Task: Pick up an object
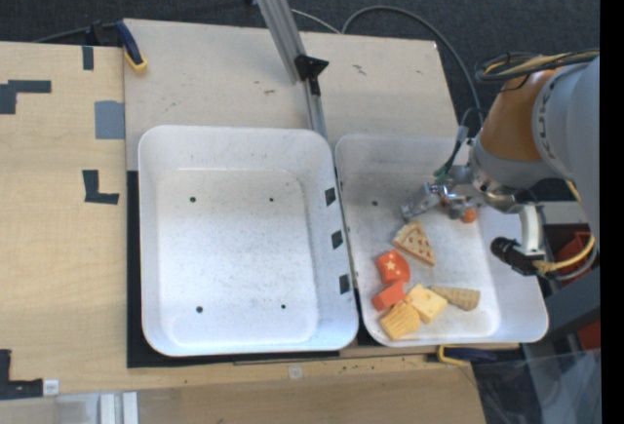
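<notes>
Toy foods (419, 281) below gripper (421, 208)

Left white bin (234, 237) sat on plywood bench (224, 71). Grey metal pole (278, 8) slanted above bin's far edge. Blue-yellow clamp (130, 46) lay beyond bin's far-left corner. Grey tape patches (109, 118) lay left of bin.

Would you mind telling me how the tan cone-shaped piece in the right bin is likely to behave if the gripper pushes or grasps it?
The cone lies on its side, so a push would probably roll it in an arc. It looks small and light. Its taper may let it slip from the gripper, and the pale yellow block beside it crowds one side.
</notes>
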Motion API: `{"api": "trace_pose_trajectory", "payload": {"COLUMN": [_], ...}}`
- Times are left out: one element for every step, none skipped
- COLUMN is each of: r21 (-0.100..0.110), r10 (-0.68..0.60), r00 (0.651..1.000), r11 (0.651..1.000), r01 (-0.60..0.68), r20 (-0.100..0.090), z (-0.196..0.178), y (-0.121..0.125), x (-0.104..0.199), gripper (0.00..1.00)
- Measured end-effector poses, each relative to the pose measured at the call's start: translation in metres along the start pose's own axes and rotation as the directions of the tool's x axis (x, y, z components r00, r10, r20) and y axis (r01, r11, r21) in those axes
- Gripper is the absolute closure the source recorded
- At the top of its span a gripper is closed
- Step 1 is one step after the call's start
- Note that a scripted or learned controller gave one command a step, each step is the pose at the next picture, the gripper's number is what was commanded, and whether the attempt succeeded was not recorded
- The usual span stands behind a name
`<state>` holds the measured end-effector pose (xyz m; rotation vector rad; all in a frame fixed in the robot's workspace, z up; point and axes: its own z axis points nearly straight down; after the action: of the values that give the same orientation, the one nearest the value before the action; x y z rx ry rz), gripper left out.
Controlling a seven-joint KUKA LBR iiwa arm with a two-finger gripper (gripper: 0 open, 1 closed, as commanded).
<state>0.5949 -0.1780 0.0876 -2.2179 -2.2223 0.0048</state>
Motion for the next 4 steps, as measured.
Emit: {"api": "trace_pose_trajectory", "payload": {"r21": [-0.001,-0.007,-0.007,-0.008], "r10": [-0.001,0.001,0.001,0.001], "r00": [1.000,1.000,1.000,1.000], "r11": [1.000,1.000,1.000,1.000], "r01": [0.001,-0.001,-0.001,-0.001], "r20": [0.000,0.000,0.000,0.001], "z": [-0.011,-0.053,-0.097,-0.154], "y": [0.000,0.003,0.004,-0.004], "x": [0.001,-0.002,-0.007,-0.006], "gripper": [1.00,1.00,1.00,1.00]}}
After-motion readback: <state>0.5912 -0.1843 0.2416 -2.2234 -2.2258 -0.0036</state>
